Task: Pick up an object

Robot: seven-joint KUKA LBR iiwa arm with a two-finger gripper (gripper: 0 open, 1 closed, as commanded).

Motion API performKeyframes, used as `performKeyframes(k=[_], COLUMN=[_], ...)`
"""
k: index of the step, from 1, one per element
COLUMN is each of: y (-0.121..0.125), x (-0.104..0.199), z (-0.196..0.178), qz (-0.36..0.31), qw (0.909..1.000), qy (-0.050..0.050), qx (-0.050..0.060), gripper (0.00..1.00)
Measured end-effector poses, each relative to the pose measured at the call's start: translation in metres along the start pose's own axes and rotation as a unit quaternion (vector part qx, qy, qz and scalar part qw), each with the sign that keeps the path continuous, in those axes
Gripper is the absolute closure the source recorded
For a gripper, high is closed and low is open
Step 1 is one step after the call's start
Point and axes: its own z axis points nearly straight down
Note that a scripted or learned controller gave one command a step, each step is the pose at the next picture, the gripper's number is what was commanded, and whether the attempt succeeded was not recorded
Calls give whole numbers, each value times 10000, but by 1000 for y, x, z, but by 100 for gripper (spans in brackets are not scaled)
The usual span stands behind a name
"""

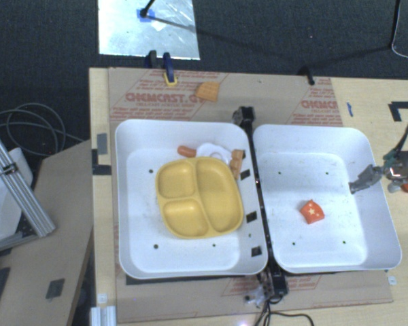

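Observation:
A small orange-red piece (312, 211) with a pale spot lies on the floor of the right bin (326, 257), near its middle. My gripper (362, 180) comes in from the right over that bin's right rim, above and to the right of the piece and apart from it. Nothing shows between its tips. In the left bin (139, 250) a yellow divided plate (198, 197) lies flat. Along the plate's far edge lie an orange sausage-shaped piece (187, 151), a white item (213, 152) and a small brown piece (236, 159).
A tan block (207, 90) rests on the cardboard behind the left bin, near a blue and yellow clamp (168, 68). Black clips (245, 115) hold the seam between the bins. A shiny sheet (147, 17) lies on the dark floor beyond the bench.

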Motion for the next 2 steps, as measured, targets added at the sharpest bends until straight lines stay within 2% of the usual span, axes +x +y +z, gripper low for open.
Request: performKeyframes(k=[1,2], y=[-10,36], x=[41,33], z=[54,163], qz=[-24,-3], qw=[10000,10000], qy=[18,33], qx=[22,-38], gripper=[0,0])
